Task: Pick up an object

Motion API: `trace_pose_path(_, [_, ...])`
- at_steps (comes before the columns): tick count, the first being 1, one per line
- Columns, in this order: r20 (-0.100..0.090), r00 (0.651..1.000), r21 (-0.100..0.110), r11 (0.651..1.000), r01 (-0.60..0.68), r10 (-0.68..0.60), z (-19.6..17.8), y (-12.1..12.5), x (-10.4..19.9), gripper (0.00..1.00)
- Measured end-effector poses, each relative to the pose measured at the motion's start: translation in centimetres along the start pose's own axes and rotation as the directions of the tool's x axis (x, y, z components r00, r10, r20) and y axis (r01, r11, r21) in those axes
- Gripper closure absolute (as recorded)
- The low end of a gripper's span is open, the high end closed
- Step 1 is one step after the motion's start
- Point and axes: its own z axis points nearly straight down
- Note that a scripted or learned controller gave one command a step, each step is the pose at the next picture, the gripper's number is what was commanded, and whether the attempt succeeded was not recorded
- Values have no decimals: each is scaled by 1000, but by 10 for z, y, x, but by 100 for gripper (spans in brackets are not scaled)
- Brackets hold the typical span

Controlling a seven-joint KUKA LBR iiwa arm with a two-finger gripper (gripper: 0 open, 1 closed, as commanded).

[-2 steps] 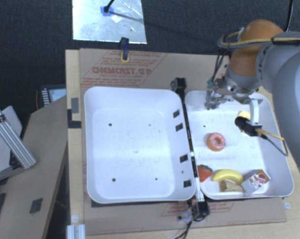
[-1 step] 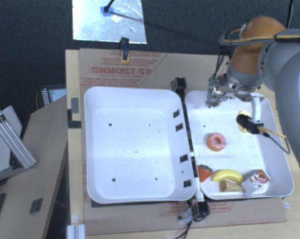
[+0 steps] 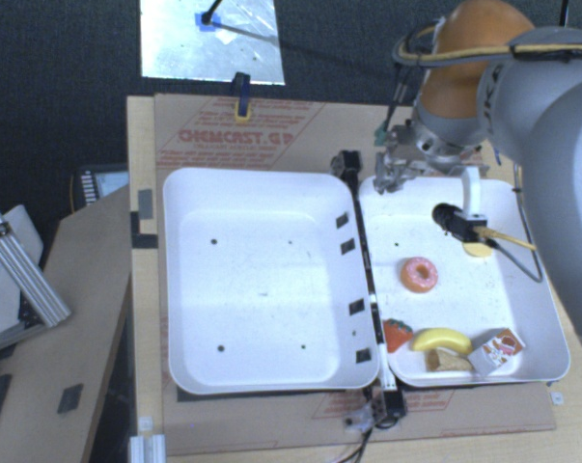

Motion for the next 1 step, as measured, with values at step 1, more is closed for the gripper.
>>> trace_pose_path(1, [-2, 1000, 5, 1000, 2, -2, 4, -5, 86, 100])
